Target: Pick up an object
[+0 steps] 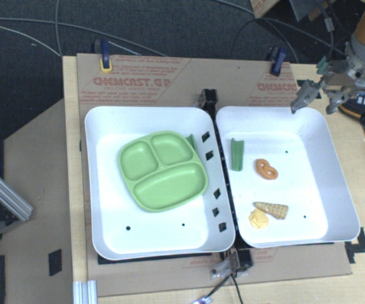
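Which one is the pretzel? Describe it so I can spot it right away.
Look in the right-hand white bin, near its middle. The pretzel lies right of the upright green stick and above the cone. It alone is orange-brown and looped.

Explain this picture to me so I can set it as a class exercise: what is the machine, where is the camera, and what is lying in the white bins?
The camera sits above a bench and looks down at a slant. Two shallow white bins lie side by side: the left bin and the right bin.

The machine is a robot arm that reaches in from the right. Its gripper, a two-finger claw, hangs over the far corner of the right bin. Nothing is seen between its fingers, so it holds nothing.

In the left bin lies a green plate with three compartments. In the right bin lie four small things: a green stick near the inner wall, an orange pretzel, a tan cone and a yellow lump touching it.

The arm's job is to pick up one object.
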{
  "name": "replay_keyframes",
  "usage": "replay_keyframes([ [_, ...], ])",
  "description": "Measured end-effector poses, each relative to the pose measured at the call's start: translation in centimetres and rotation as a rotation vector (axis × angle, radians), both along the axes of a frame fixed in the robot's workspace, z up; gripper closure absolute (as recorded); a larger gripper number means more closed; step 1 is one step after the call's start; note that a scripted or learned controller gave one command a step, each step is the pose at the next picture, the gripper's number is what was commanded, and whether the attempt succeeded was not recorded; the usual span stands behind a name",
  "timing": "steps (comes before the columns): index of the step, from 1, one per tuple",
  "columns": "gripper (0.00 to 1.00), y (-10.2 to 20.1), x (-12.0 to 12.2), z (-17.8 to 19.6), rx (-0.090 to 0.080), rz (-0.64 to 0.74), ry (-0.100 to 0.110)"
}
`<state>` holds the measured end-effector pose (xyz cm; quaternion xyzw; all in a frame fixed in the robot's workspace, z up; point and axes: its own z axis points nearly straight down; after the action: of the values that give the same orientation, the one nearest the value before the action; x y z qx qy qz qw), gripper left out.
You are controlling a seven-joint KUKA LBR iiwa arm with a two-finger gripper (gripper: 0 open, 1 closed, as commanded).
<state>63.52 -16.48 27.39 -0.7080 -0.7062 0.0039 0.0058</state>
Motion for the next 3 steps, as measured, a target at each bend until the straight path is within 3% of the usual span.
replay_keyframes([
  [1,0.00,0.0,0.2,0.8,-0.003,0.003,-0.013],
  [3,0.00,-0.7,0.6,-9.1,-0.001,0.002,-0.008],
])
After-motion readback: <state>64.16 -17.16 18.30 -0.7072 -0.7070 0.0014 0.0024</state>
